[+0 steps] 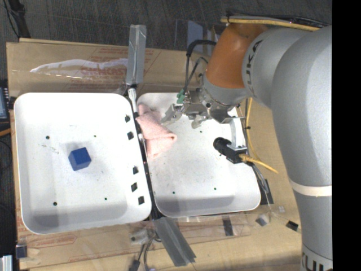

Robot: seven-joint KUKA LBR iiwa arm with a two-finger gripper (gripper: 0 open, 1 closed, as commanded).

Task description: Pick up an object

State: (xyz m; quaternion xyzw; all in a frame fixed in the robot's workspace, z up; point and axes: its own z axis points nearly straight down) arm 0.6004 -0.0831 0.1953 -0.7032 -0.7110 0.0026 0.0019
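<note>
A pink cloth [153, 132] lies crumpled in the right bin [197, 202], against its left wall near the back. A blue cube [79, 158] sits alone in the left bin [34, 208], left of its middle. My gripper [183, 117] hangs over the back of the right bin, just right of the cloth's upper end. It is open, one finger [169, 115] close to the cloth and the other farther right, with nothing between them.
The arm's grey bulk and orange band [231, 61] cover the right bin's back right corner. A black plug with a yellow cable [228, 149] hangs over the bin's right side. A raised divider [138, 151] separates the bins. Cardboard lies under both.
</note>
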